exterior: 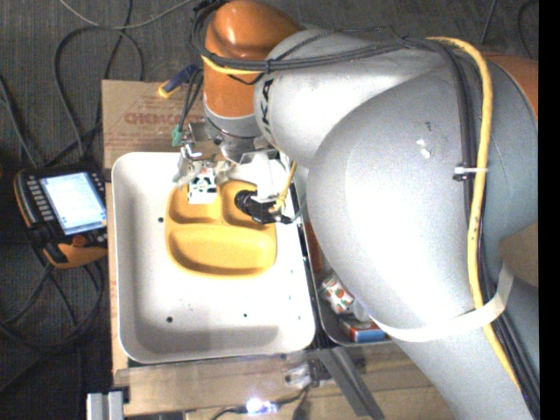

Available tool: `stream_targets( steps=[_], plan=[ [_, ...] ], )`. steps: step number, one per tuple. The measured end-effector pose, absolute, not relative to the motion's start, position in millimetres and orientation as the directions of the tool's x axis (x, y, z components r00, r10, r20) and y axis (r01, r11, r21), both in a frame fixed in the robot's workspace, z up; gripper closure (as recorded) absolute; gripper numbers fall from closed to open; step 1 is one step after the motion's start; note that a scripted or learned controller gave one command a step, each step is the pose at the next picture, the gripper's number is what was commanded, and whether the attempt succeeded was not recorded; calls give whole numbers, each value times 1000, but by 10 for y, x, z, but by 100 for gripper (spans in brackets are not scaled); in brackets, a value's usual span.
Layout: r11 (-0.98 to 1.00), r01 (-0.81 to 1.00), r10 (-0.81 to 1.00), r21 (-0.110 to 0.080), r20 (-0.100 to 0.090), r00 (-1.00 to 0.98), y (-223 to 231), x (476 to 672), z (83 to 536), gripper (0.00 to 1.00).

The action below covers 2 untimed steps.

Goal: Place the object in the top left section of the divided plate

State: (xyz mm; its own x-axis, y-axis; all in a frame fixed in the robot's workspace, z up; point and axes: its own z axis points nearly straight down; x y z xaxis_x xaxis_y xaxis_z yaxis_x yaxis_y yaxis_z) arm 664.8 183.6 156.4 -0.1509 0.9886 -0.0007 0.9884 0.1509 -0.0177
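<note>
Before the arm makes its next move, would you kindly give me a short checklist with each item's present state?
1. Yellow plate lies flat in the left bin: ok.
2. Gripper is above the plate's top left section: ok.
3. Object in the gripper's hold: cannot tell.
4. Object already lying in that section: cannot tell.
5. Right bin open to view: not ok, the arm covers most of it.

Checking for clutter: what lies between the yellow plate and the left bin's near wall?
Camera view: only bare white bin floor below the yellow divided plate.
</note>
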Motion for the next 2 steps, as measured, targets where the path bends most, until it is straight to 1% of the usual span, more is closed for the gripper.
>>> stream_targets(
  steps=[1,2],
  plan=[
    [150,989,989,-6,-3,-150,1824,6672,1576,0],
    [150,989,989,-6,-3,-150,1824,6672,1576,0]
  ],
)
